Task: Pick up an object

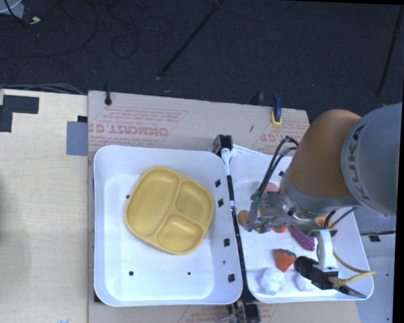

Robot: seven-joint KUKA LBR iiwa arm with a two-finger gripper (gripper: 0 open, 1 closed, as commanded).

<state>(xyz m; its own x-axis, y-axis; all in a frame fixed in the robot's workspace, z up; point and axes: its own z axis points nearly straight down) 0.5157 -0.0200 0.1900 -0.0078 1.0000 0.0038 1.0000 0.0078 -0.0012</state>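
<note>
Right of the yellow divided plate, in the neighbouring white bin, the gripper is hovering over small objects; finger opening cannot be told. A strawberry toy is lying just beyond it.

A yellow plate with three parts lies in the left white bin, and the grey and orange arm hangs over the right white bin, low among a strawberry toy, a purple thing and a white lump.

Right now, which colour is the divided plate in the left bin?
The divided plate is yellow, plain with no pattern, as the camera view shows.
</note>
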